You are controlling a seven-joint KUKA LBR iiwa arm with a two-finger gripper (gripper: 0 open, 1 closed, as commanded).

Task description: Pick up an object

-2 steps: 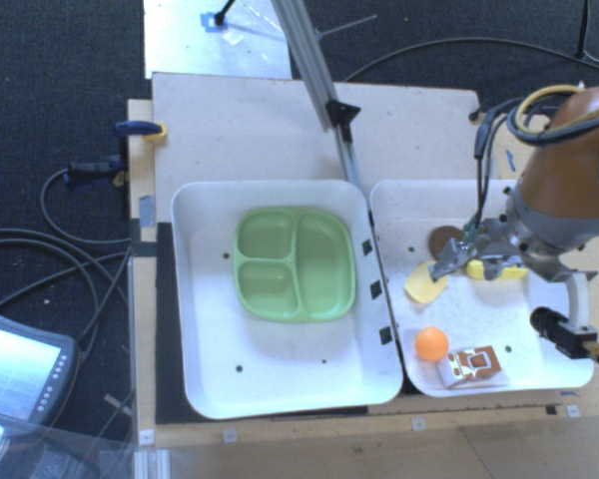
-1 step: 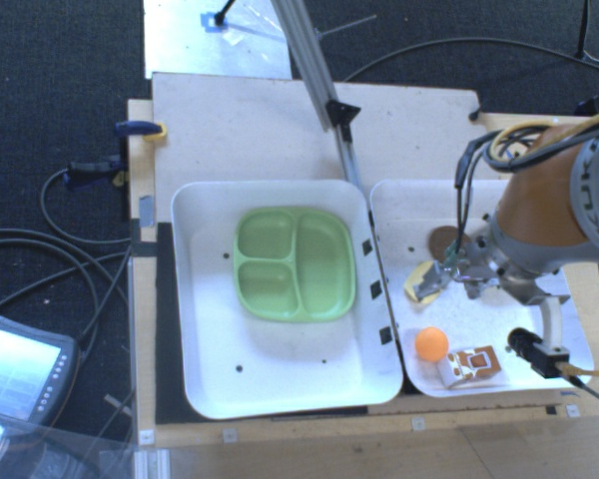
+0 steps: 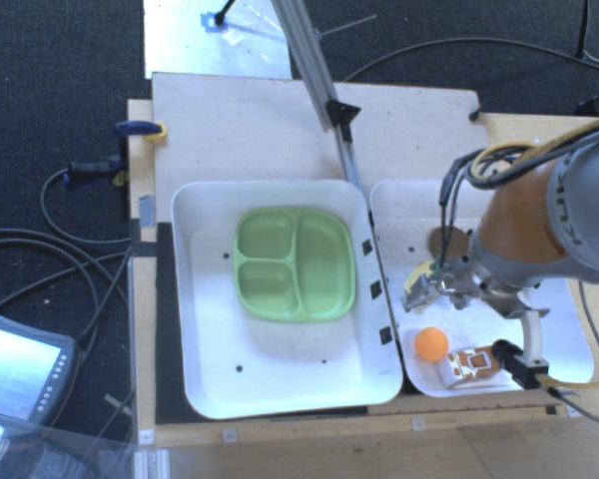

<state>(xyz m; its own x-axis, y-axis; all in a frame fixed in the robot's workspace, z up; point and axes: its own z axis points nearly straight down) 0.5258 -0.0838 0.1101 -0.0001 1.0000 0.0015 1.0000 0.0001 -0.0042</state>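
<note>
Two white bins side by side. Left bin (image 3: 195, 297) holds a green divided plate (image 3: 295, 264), 3 sections, nothing in them. Right bin (image 3: 399, 208) holds an orange ball (image 3: 431, 343) near its front edge, w/ an orange-white box (image 3: 471, 364) just right of the ball. Gripper (image 3: 422, 289) sits low in right bin, just above the ball, not touching it; open or shut: can't tell. Arm (image 3: 539, 218) covers rest of that bin.

Arm reaching in over the right bin (image 3: 394, 208)

The grey arm (image 3: 579, 198) with its orange band bends down from the right; the gripper (image 3: 424, 289) hangs low above that bin's left half.
</note>
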